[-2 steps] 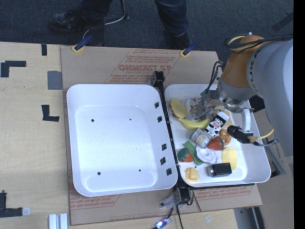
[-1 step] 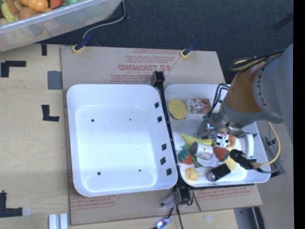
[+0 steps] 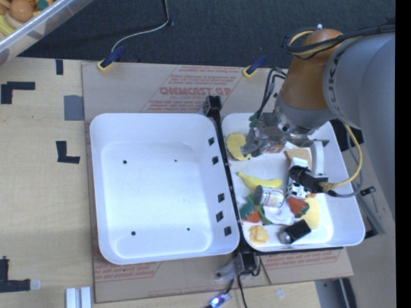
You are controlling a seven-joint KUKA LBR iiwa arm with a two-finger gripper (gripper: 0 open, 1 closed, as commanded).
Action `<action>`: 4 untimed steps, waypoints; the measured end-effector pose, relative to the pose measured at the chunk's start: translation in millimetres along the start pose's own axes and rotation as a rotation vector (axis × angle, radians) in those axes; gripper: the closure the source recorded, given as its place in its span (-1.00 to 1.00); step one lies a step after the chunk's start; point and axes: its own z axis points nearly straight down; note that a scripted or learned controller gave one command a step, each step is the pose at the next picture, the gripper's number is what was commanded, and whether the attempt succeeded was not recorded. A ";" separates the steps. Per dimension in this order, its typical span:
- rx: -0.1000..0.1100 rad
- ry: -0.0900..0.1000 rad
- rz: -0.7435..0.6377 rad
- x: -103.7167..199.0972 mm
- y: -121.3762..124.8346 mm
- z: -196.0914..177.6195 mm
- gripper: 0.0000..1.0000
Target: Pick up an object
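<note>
The right bin (image 3: 347,233) holds a heap of small toys. Among them are a yellow banana (image 3: 262,181), a yellow round piece (image 3: 236,145) at the bin's far left corner, a silver can (image 3: 271,198), a black block (image 3: 295,231) and a pale round piece (image 3: 258,235). My gripper (image 3: 255,145) hangs low over the far left part of this bin, right beside the yellow round piece. Nothing shows clearly between its fingers.
The left bin (image 3: 154,185) lies beside the right one, with a black divider (image 3: 221,172) between them. Both rest on a cardboard sheet (image 3: 180,88). A tray of toy food (image 3: 32,5) stands at the far left corner. Cables (image 3: 340,185) loop off the wrist.
</note>
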 end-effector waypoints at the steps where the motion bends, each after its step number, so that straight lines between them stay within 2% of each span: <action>1: 0.008 -0.002 0.003 68.8 59.3 7.1 1.00; 2: 0.002 -0.001 0.005 106.1 79.7 -78.7 1.00; 3: 0.001 0.000 0.003 163.3 79.4 -185.3 1.00; 4: 0.001 -0.001 0.006 184.4 81.1 -278.5 1.00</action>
